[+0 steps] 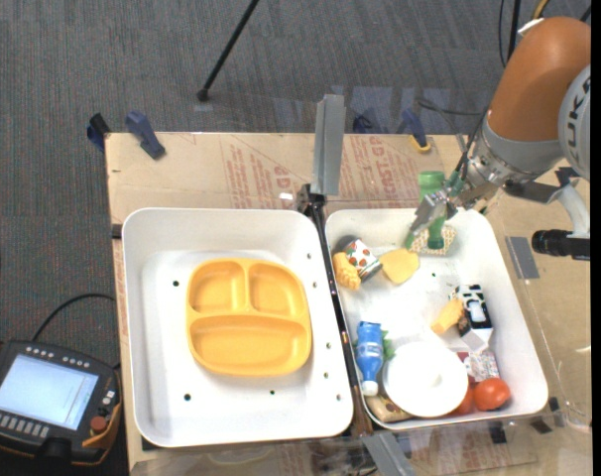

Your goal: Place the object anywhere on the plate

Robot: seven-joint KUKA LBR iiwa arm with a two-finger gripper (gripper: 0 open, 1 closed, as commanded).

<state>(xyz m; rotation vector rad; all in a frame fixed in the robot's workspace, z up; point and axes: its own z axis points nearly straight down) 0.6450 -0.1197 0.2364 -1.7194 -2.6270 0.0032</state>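
Note:
A yellow divided plate (249, 317) lies in the middle of the left white bin (152, 266), with nothing on it. My gripper (429, 218) reaches down into the far corner of the right bin (514, 310). It is right against an upright green bottle (434, 184), which partly overlaps it in the camera view. The bottle's base stands on a small patterned pad (439, 246). I cannot make out whether the bottle is gripped.
The right bin also holds a yellow corn piece (346, 271), a printed can (361, 257), a yellow wedge (401, 265), a blue bottle (369, 350), a white disc (425, 378), a black-and-white box (473, 308) and a red tomato (491, 394). A grey divider post (328, 147) rises between the bins.

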